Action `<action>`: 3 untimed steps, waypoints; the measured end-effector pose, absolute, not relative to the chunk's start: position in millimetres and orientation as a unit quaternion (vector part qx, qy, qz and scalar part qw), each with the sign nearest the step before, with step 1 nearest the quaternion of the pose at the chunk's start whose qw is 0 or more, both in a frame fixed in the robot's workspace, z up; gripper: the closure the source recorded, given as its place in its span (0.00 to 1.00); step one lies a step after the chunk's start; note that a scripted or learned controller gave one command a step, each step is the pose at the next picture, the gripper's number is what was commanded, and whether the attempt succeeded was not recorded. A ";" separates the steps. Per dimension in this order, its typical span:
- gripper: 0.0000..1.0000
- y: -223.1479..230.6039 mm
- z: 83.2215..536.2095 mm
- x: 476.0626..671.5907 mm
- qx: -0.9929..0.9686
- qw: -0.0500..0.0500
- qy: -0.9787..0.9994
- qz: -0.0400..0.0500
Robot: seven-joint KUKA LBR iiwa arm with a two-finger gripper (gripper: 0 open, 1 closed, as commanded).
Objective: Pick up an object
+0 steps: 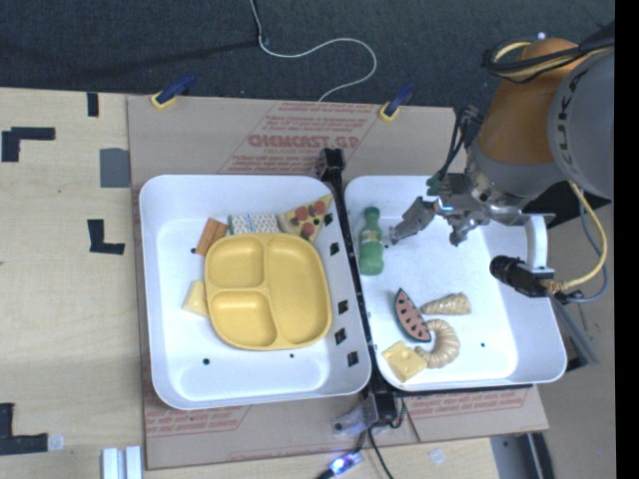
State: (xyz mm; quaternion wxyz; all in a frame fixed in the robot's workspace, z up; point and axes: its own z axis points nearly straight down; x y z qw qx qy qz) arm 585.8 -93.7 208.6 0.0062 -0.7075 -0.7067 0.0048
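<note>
- The claw [436, 220] is seen spread, with nothing between its fingers, over the right bin [519, 352].
- The green bottle [371, 240] is laid just left of the claw, close to the wall between the bins.
- Its long axis is pointed away from the camera, so a short move to the left is probably needed.

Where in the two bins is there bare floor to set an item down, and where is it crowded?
Right bin: bare floor between the green bottle and the watermelon slice, and right of the croissant. Left bin: a bare strip below the yellow divided plate. Crowded above that plate and at the right bin's bottom-left corner.
</note>
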 end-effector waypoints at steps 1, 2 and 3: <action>0.00 -93.5 216.0 588.7 -0.706 0.001 -0.708 0.000; 0.00 -94.7 171.8 590.5 -0.707 0.002 -0.708 0.002; 0.00 -92.6 107.3 590.4 -0.707 0.002 -0.708 0.002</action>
